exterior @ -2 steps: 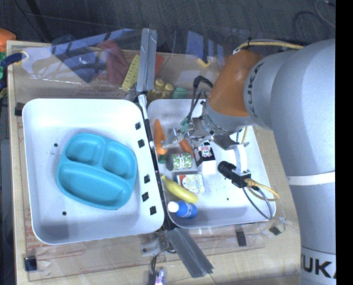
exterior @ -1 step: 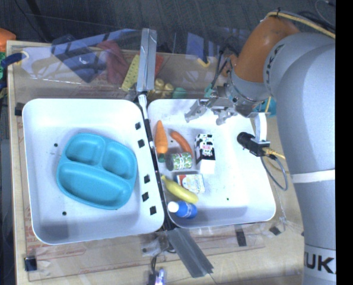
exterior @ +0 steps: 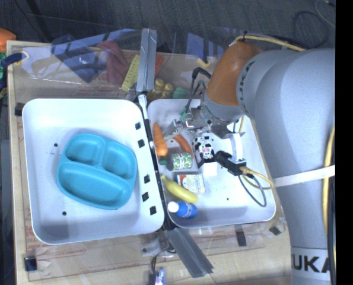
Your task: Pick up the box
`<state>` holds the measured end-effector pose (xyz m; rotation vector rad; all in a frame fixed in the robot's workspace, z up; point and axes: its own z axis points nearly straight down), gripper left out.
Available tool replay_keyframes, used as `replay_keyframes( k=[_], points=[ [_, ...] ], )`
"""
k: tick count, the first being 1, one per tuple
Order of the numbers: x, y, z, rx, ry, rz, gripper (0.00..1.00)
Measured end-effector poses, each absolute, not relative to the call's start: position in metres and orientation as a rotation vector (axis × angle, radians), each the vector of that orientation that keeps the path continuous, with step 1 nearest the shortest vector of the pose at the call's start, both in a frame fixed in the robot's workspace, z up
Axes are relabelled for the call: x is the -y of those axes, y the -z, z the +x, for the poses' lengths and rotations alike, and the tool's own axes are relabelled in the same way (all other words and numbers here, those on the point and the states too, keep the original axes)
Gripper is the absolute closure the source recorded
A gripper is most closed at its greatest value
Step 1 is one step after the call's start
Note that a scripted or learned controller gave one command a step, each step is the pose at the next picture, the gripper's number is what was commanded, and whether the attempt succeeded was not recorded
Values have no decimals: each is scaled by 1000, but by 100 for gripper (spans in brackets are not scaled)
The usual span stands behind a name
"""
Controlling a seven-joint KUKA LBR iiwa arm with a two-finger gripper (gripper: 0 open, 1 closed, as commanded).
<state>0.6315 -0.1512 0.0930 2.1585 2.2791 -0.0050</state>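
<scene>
The box (exterior: 193,183) is a small white carton with red and green print. It lies flat in the right bin (exterior: 254,205), between a green can (exterior: 181,161) and a banana (exterior: 180,190). My gripper (exterior: 195,129) hangs over the middle of that bin, below the orange band (exterior: 232,73) of the arm. It is up and slightly right of the box and apart from it. The wrist body hides the gripper's tips.
An orange carrot (exterior: 159,140) lies along the right bin's left wall, and a blue-and-white bottle (exterior: 183,209) at its front. A black-and-white spotted item (exterior: 205,146) sits by the gripper. A black cable (exterior: 250,180) loops over the bin's right half. The left bin (exterior: 40,212) holds a blue divided tray (exterior: 97,170).
</scene>
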Motion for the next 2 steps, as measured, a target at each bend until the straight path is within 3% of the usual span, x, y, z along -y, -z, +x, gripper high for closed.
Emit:
replay_keyframes(
  k=[1, 2],
  points=[
    [122, -102, 583, -2729, 8, 1492, 0],
    [101, -152, 658, -2909, 1, 1162, 0]
  ],
)
